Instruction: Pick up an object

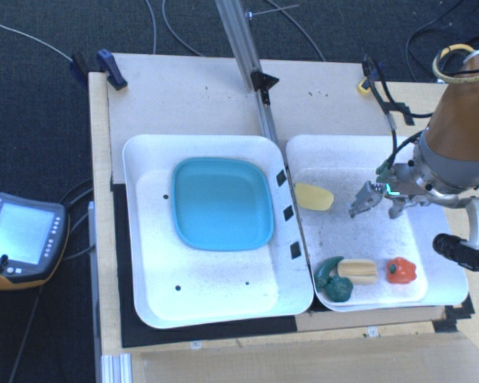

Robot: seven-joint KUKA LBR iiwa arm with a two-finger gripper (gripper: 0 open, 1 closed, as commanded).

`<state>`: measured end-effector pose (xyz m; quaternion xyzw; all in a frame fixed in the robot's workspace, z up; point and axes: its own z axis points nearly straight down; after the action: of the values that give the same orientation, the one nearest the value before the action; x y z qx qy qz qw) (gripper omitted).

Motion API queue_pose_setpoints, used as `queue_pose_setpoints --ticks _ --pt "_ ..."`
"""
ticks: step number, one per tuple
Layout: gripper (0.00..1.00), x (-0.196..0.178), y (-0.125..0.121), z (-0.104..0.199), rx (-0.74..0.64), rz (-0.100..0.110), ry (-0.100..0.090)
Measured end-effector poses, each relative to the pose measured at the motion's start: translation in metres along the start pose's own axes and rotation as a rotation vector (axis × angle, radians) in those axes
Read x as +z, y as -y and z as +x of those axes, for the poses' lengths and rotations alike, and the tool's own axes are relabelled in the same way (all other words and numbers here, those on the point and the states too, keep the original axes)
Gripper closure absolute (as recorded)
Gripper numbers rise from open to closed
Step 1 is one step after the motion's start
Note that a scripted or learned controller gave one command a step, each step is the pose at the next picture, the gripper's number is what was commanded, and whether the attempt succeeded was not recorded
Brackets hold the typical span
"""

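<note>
Gripper (381, 200), fingers spread and holding nothing, hangs in right bin (347, 154) beside yellow piece (314, 196).

The pincer (373, 200) hangs over the right bin (335, 159), beside a yellow piece (314, 196). Near the front wall lie a green item (333, 279), a tan block (358, 271) and a red item (400, 270). The left bin (144, 166) holds a blue plate (223, 203).
</note>
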<state>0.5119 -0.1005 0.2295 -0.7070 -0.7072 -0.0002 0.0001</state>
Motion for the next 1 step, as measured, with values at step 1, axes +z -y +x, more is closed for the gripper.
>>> queue_pose_setpoints --ticks 1 --pt "0.0 0.0001 0.0 0.0 0.0 0.0 0.0"
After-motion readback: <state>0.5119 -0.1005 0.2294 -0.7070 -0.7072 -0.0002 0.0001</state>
